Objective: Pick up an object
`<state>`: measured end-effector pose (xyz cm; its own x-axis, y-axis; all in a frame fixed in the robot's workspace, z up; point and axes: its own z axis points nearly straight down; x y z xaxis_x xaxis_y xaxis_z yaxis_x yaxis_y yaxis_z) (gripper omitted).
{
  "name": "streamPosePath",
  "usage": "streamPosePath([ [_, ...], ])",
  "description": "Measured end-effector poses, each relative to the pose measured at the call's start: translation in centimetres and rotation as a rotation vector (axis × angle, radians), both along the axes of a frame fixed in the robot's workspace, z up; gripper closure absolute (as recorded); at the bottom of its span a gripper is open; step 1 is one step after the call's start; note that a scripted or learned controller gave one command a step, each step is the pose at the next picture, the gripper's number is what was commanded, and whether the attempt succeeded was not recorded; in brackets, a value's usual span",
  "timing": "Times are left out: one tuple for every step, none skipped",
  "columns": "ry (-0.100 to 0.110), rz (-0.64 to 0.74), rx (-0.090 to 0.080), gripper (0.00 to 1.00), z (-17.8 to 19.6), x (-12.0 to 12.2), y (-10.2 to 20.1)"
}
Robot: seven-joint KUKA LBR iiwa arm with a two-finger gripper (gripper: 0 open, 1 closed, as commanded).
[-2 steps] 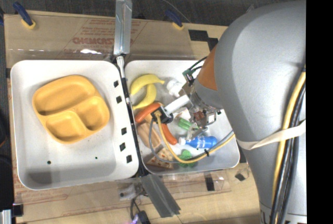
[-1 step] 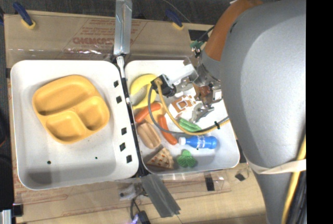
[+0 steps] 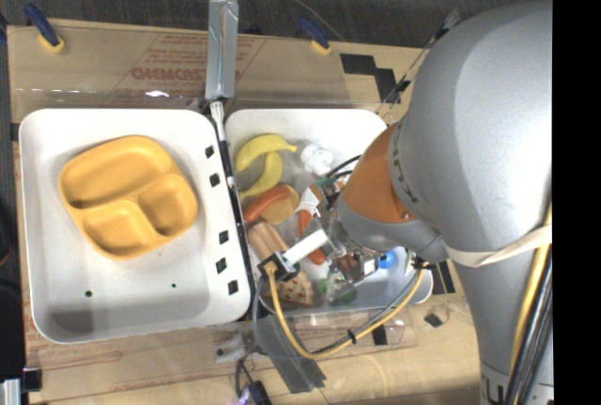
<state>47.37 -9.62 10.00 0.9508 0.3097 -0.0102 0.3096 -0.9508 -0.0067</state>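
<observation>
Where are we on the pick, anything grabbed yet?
Done: the arm has reached down over the right bin, above its pile of items near the banana. In hand: nothing visibly held; the wrist hides the gripper. Left: a confirmed grasp and lift. The yellow tray sits untouched in the left bin.

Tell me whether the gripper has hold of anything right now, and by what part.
It cannot be told. The gripper is down among the toy food in the right bin, and the arm's wrist hides its tips.
</observation>
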Motion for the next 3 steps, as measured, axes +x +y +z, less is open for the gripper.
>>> streamPosePath([
  [-0.012,-0.104,-0.001,0.0,9.26,7.18,1.73],
  [-0.005,-0.097,-0.001,1.0,9.97,7.11,1.8],
  [-0.003,-0.097,0.0,0.0,9.93,7.09,1.86],
])
